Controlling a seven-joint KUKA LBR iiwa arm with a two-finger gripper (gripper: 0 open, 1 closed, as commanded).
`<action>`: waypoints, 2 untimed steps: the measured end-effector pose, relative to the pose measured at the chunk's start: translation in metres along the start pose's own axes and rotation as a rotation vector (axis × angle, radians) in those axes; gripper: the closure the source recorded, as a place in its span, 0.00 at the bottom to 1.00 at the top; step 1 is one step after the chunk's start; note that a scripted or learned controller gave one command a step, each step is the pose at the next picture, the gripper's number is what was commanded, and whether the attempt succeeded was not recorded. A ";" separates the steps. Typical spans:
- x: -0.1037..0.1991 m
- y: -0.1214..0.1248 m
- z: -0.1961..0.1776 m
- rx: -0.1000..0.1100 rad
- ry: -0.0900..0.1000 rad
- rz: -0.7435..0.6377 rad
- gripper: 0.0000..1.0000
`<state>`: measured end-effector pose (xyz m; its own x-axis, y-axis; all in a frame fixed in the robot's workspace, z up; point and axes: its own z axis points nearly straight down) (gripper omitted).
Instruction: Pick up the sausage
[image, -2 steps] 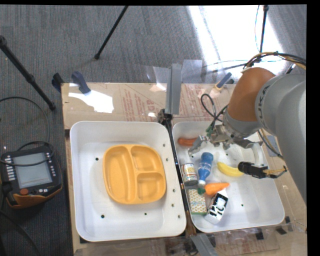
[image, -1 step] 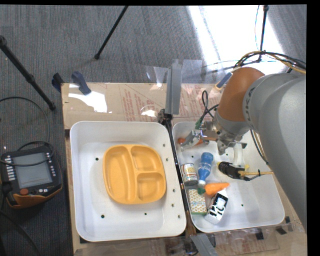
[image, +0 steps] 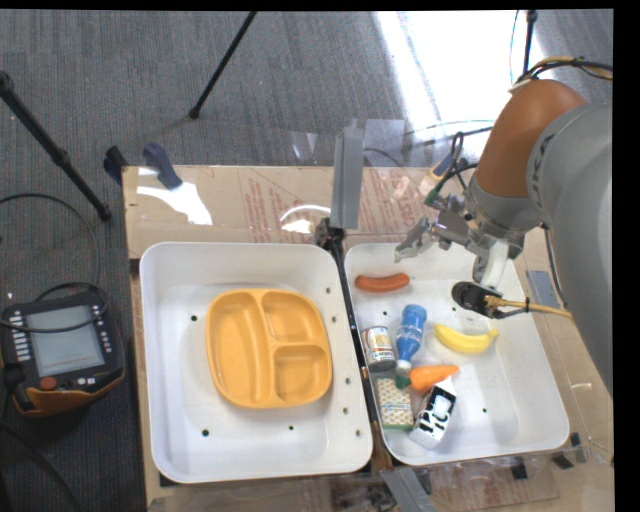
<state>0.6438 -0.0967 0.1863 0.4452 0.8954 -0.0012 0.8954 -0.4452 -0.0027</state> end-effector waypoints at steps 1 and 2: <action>0.003 -0.001 0.092 -0.011 0.007 0.029 0.00; 0.032 -0.016 -0.001 -0.001 0.001 -0.396 0.00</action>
<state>0.6441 -0.0611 0.1871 0.0653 0.9979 0.0003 0.9979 -0.0653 -0.0015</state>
